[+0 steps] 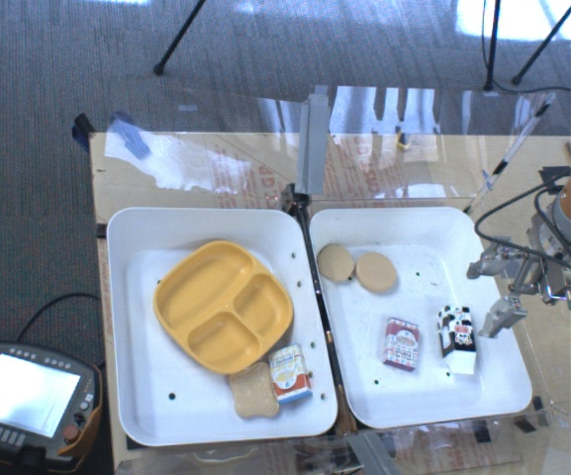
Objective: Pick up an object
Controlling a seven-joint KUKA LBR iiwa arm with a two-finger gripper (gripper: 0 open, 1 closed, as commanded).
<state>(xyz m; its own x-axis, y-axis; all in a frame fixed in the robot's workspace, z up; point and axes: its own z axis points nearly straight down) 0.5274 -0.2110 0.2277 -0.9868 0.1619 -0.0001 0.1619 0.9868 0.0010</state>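
Toast slice (252, 394) beside small carton (291, 374), print unreadable, gripper (496, 295) open, holding nothing, near cow-print carton (457, 338)

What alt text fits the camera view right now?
The two-finger gripper hangs open above the right white bin's right edge, near a black-and-white carton; a yellow divided plastic tray sits in the left white bin.

At the right edge of the camera view the arm's hand (498, 293) is a cluster of bare grey metal, with two slim, angular silver fingers (503, 318). A thin black cable (508, 216) loops in an arc above it. A sliver of orange band (568, 202) shows just above the wrist.
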